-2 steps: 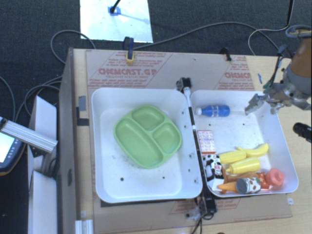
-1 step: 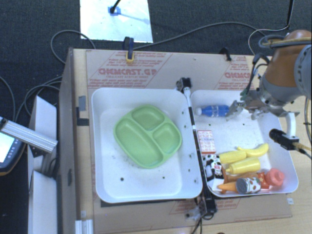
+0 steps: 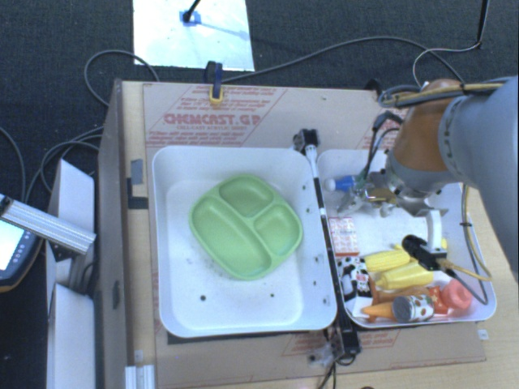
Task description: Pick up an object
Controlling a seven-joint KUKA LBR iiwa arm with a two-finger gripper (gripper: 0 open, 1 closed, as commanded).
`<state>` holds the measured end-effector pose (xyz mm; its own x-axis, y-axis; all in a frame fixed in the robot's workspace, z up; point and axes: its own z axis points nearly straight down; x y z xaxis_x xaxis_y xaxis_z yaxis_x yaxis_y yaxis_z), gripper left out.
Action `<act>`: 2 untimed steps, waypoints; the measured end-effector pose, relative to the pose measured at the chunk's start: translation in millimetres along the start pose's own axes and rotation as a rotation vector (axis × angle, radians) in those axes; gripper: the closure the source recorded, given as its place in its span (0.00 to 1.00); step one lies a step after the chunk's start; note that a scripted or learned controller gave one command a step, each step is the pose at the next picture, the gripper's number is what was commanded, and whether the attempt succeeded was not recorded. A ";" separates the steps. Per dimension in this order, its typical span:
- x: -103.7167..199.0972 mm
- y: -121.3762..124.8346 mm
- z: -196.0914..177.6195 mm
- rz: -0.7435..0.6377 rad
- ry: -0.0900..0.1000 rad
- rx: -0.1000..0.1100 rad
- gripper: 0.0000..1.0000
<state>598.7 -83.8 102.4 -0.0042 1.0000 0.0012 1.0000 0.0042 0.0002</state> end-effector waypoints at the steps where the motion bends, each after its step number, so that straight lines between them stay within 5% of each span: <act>1: -35.3 64.5 10.8 -0.002 0.003 0.028 0.00; 2: -65.8 34.5 17.8 0.003 -0.002 -0.001 0.00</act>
<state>633.6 -149.4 84.6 -0.0015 1.0000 -0.0012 1.0000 0.0015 0.0014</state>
